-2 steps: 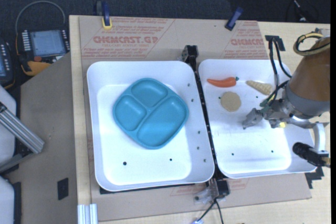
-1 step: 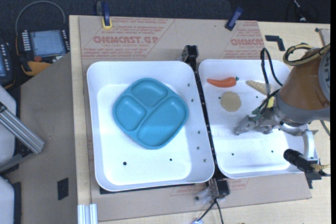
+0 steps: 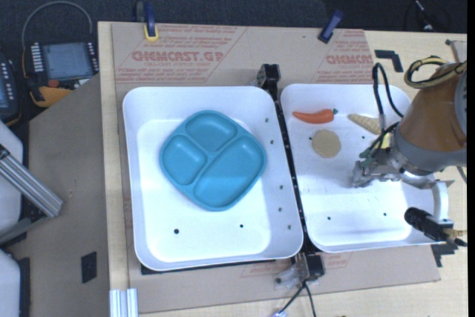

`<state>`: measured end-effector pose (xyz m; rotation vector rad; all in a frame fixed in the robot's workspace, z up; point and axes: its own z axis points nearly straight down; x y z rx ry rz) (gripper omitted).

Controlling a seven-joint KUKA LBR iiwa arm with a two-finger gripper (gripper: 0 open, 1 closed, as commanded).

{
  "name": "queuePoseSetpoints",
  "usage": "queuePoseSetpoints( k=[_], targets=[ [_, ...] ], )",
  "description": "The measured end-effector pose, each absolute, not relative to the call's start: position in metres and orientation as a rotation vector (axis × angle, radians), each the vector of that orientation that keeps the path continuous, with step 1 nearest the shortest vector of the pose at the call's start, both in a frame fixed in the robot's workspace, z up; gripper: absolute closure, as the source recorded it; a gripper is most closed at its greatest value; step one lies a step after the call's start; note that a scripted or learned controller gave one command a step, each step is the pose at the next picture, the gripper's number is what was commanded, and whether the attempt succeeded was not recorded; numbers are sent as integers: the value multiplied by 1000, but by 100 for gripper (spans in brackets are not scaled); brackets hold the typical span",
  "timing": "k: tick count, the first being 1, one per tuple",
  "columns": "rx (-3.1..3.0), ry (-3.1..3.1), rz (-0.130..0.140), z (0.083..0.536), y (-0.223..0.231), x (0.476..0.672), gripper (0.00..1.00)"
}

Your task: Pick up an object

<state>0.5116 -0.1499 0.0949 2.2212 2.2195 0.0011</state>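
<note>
The claw (image 3: 364,176) sits low over the right bin (image 3: 356,230), its tip at the bin floor; whether it is spread or pinching cannot be told. Just up-left lies a tan disc (image 3: 325,143), beyond it a red pepper (image 3: 313,115) and a cone (image 3: 364,122). The left bin (image 3: 148,234) holds a blue divided plate (image 3: 213,159).

We see the arm (image 3: 438,122) cut off by the right edge. Its wrist covers the gripper (image 3: 369,173), so we cannot read the finger position. The arm's cables overlap the right end of the pale cone-shaped object (image 3: 364,122). The right bin (image 3: 349,234) is partly covered by the arm.
</note>
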Motion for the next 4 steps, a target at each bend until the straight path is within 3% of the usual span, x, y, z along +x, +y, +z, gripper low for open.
queuePoseSetpoints(
  k=[3, 4],
  targets=[
    [2216, 2218, 4, 239, -150, 510, 100],
    [2213, 2226, 5, 246, -104, 533, 100]
  ],
)
